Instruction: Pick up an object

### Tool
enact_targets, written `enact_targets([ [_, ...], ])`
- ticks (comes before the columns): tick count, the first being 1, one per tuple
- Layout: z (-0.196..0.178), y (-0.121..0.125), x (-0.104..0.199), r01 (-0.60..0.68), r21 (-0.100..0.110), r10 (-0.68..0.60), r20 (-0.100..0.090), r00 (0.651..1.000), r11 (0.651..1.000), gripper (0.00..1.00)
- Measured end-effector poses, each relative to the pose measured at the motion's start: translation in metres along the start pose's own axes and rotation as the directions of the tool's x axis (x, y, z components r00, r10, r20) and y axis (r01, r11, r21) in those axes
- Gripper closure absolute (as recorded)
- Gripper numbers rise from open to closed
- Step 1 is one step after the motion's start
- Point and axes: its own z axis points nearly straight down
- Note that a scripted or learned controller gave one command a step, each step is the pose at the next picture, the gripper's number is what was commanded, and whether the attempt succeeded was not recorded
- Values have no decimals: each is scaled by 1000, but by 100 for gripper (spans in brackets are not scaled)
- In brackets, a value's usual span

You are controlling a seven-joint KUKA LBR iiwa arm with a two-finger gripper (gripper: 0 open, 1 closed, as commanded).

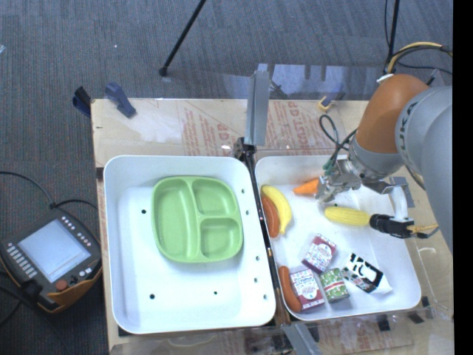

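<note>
My gripper [327, 188] hangs low over the back of the right bin [410, 268]. An orange carrot [305, 188] lies just to its left and touches or nearly touches its tip. A yellow corn cob [347, 215] lies just in front of the gripper. A banana [280, 202] with a brown sausage [271, 217] beside it rests along the bin's left wall. I see nothing lifted off the bin floor.
In the front of the right bin are a red carton [319, 254], a second red carton [305, 287], a green carton [334, 285], a black-and-white packet [364, 272] and another sausage [287, 287]. The left bin [129, 272] holds a green divided plate [198, 218].
</note>
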Motion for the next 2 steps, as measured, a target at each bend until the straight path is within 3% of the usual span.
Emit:
enact_targets([
  [1,0,0,0,0,0,0,0,1000,1000,0],
  [2,-7,0,0,2,3,-2,-1,1000,1000,100],
])
